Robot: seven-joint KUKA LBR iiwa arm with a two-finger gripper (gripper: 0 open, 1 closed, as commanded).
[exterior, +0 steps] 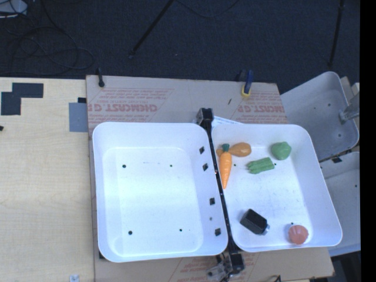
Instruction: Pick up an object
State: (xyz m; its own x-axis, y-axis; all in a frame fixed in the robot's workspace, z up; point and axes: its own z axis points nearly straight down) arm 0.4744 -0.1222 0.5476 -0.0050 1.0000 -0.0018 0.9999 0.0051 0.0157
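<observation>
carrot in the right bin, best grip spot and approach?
Probably grip the carrot across its thick orange upper body, just below the green top, coming straight down. It lies flat, lengthwise along the divider, tip toward the near edge. Close along the divider's line: the wall crowds its left side.

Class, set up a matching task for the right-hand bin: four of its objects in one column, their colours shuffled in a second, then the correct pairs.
Objects:
1. carrot
2. box
3. ball
4. rounded lump near the far right corner

Colours:
A. black
B. green
C. orange with a green top
D. reddish pink

Pairs: 1-C, 2-A, 3-D, 4-B
</observation>
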